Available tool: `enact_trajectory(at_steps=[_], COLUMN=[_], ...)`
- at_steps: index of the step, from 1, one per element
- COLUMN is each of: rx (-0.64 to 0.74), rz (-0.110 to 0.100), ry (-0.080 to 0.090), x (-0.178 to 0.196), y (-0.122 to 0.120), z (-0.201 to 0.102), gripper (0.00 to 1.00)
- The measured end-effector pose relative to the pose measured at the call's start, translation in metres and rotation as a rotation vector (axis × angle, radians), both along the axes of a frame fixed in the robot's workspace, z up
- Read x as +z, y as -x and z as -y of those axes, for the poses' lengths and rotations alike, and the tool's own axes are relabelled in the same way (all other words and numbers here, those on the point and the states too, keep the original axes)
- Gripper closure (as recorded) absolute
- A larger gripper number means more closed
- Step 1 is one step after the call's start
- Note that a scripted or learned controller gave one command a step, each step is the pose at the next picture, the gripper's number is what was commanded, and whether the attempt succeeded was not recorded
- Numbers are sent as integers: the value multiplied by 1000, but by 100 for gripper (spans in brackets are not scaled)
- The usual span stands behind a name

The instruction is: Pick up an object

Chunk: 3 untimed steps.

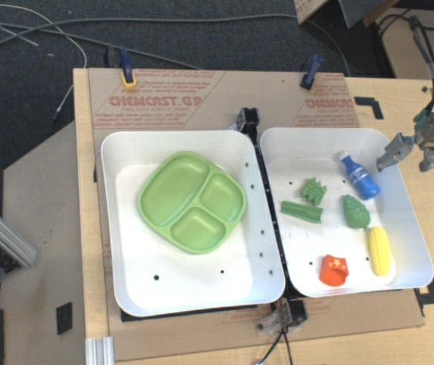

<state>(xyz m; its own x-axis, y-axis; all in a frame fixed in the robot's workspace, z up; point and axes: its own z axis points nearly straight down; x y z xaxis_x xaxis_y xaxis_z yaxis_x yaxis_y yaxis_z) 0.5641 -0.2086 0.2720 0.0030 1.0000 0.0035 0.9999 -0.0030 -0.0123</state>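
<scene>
A: Nearest the camera, by the near edge of the right white bin (399,280), what do you make out?

B: Small red-orange plastic pepper (334,270), lying close to that near edge. Beside it, toward the bin's near right corner, a yellow plastic corn cob (381,250) lies lengthwise.

A: And farther in?

B: A dark green leafy plastic vegetable (356,212) just above the corn. A long green plastic bean-like stalk (301,211) and a small spiky green plastic floret (314,191) lie near the bin's left wall. A blue plastic bottle with a white neck (359,178) lies tilted toward the far right corner.

A: The other bin?

B: The left white bin (125,280) carries a light green plastic divided plate (192,201), roughly in its middle.

A: Where is the arm?

B: The two-finger gripper (418,149) hangs at the far right edge of the right bin, near the blue bottle but apart from it. Nothing sits between its fingers; whether they stand wide or narrow, I cannot tell at this size.

A: So how far along is the pick?

B: I judge it barely begun. Every toy rests on the bin floor, none lifted. Approach, descent, closing and lifting all remain. The bottle looks the likeliest target, being closest, but that's a guess.
</scene>
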Motion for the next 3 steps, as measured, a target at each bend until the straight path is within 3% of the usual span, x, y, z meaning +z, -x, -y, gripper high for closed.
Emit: enact_trajectory(at_steps=[1, 3], rx=[3, 4], rz=[12, 6], ry=[3, 1], x=[6, -89], y=[-2, -15], z=[-1, -8], gripper=[0, 0])
